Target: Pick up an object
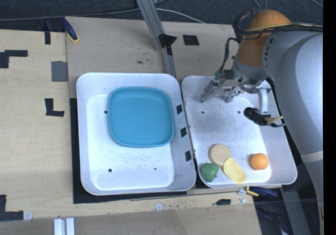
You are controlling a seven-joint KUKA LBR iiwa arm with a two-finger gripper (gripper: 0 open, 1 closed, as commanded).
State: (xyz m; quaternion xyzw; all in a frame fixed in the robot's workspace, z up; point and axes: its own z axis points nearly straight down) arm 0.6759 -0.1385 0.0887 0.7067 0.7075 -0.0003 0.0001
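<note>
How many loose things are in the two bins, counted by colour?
Blue: 1, the blue plate in the left bin
Orange: 1, the orange ball in the right bin
Yellow: 1, the yellow piece
Cream: 1, the cream disc
Green: 1, the green piece
Total: 5

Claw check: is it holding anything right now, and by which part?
Nothing is held. The claw hangs over the upper part of the right bin, apart from the objects.
</note>
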